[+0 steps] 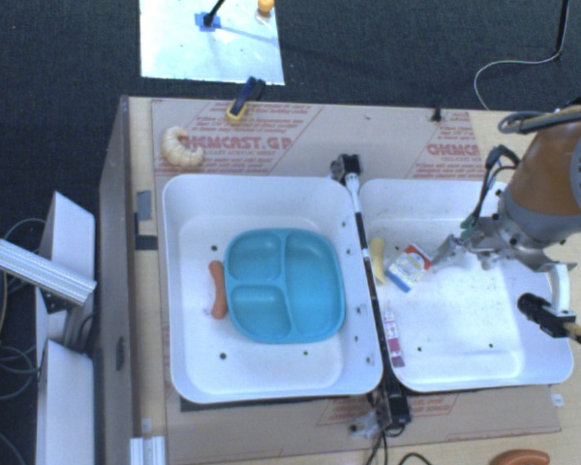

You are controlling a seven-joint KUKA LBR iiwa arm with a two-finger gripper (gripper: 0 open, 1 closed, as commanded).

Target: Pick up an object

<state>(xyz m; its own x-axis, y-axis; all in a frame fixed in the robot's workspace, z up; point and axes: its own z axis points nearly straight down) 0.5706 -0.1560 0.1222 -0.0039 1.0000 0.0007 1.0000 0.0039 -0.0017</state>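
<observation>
Fingertips of my gripper [452, 250] are hovering over the right bin [484, 356], just right of a small white packet [407, 266]; whether they are parted, I cannot tell. Nothing is showing between them. Packet is lying near the bin's left wall, long axis slanting lower-left to upper-right, red end pointing toward me. Beside it, a yellow stick [377, 260] is lying roughly upright in view.

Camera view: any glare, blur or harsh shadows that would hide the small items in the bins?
Camera view: lighting is even and soft, with only faint shadows; the right bin is bright but not blown out; the carton and sausage read clearly, though fine print is too soft to read; the gripper looks slightly blurred.
</observation>
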